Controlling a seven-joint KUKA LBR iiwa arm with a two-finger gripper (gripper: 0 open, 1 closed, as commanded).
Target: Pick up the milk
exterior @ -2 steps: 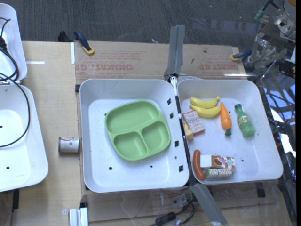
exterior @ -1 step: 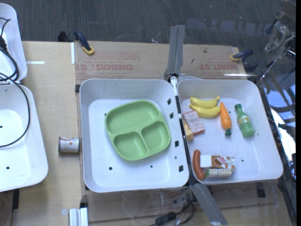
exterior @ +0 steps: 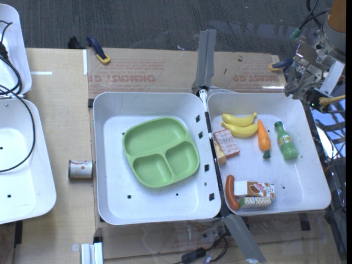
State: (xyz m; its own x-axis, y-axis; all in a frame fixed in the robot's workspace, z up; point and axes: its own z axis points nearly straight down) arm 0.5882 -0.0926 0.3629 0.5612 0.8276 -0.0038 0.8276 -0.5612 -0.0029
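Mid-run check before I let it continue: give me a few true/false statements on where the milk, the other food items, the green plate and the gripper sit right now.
1. The milk carton lies in the right bin, near its front edge. True.
2. The hot dog lies right beside the milk carton. True.
3. The green plate holds the bananas. False: the bananas lie in the right bin.
4. The gripper is over the milk carton. False: it is at the right bin's far right corner.
5. The green bottle lies right of the carrot. True.
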